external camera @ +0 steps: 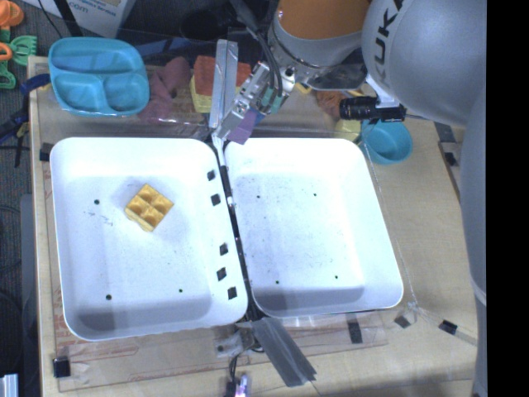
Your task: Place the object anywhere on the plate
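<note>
A yellow waffle-shaped piece [149, 207] lies flat in the left white bin [74, 296], left of its middle. The blue divided plate [97, 74] rests on the bench beyond the left bin's far left corner. My gripper [245, 121] hangs above the far end of the seam between the two bins, well to the right of the plate and far from the waffle piece. A small purple bit [240, 128] shows at its tip; whether it is held or part of the tool is unclear.
The right white bin [372, 292] sits beside the left one. A small blue cup [387, 142] stands past its far right corner. Several pink, orange and yellow toys [198, 77] lie behind the bins, beside the plate.
</note>
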Controlling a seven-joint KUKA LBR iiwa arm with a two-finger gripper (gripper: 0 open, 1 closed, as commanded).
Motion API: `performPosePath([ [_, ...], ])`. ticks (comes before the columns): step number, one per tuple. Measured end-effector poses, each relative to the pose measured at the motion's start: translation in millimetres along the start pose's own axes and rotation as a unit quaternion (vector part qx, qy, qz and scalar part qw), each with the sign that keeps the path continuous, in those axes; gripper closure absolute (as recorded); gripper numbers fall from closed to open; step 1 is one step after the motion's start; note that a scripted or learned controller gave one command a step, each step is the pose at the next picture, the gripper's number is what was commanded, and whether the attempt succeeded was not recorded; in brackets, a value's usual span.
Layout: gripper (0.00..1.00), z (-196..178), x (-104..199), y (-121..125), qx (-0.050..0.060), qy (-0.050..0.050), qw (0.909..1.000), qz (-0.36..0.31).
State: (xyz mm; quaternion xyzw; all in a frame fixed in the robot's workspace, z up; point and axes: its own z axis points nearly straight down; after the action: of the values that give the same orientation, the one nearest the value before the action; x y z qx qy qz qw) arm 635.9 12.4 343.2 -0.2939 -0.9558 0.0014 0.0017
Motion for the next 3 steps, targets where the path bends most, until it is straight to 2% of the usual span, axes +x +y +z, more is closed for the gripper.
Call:
performPosePath([
  [1,1.00,54,-2,17,0.000,0.000,0.9995,-0.033],
  [2,1.00,-20,-16,-10,-0.001,-0.002,0.9931,-0.117],
  [3,1.00,119,22,-5,-0.001,0.000,0.9520,-0.306],
])
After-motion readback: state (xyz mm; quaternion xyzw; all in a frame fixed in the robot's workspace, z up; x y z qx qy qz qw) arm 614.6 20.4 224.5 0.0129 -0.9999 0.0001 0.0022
